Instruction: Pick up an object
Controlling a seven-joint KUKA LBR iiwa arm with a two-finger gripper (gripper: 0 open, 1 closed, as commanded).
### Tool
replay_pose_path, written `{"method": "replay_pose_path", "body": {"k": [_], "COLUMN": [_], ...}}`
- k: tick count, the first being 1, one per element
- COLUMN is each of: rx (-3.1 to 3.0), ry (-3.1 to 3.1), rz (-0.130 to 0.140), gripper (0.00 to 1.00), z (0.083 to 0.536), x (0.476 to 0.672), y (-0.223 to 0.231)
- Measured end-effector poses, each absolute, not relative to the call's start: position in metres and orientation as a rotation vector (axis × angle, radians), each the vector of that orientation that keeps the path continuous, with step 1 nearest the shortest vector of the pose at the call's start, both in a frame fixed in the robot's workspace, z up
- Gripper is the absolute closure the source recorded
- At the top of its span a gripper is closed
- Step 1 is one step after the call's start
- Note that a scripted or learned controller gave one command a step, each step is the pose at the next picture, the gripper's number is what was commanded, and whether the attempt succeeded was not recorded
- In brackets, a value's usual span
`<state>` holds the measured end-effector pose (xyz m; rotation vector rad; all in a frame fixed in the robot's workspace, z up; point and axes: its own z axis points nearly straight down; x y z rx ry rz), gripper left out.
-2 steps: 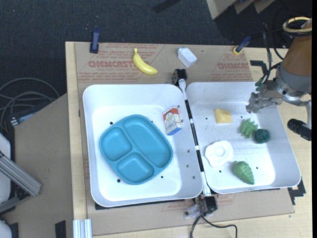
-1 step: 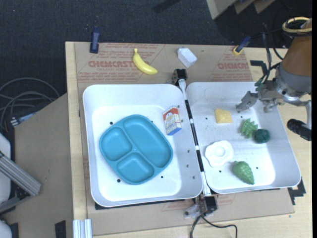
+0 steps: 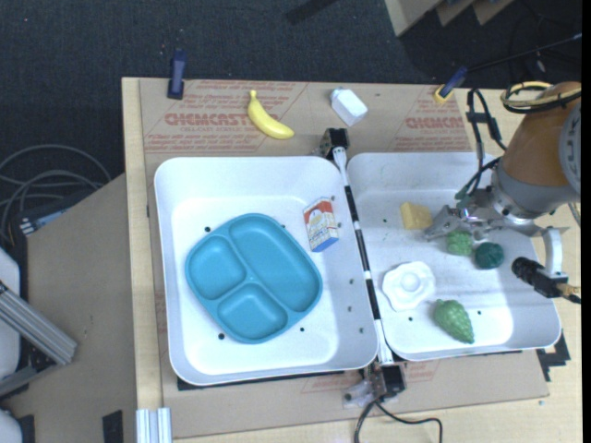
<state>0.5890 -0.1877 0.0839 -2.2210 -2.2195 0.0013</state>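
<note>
Basically pincer sits low over the small green object in the right bin; can't tell its state, likely lining up a grasp.

Left shallow white bin: blue three-compartment plastic tray at centre; small red-and-white carton just beside the tray's far right corner, near the dividing wall.

Right shallow white bin: yellow wedge-shaped block toward the back; small green lumpy piece and dark green round ball right of it, side by side; white fried-egg toy nearer the front left; green leafy toy vegetable front, right of the egg.

Bench behind the bins: yellow toy banana at left; small white block right of it.
</note>
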Motion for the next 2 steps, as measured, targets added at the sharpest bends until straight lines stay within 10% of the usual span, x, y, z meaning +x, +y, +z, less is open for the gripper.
{"method": "replay_pose_path", "body": {"k": [1, 2], "rx": [-2.224, -2.217], "ry": [-2.222, -2.225], "rz": [-0.001, -0.005], "gripper": [1.0, 1.0], "z": [0.095, 0.128], "x": [0.59, 0.618], "y": [-0.188, -0.089]}}
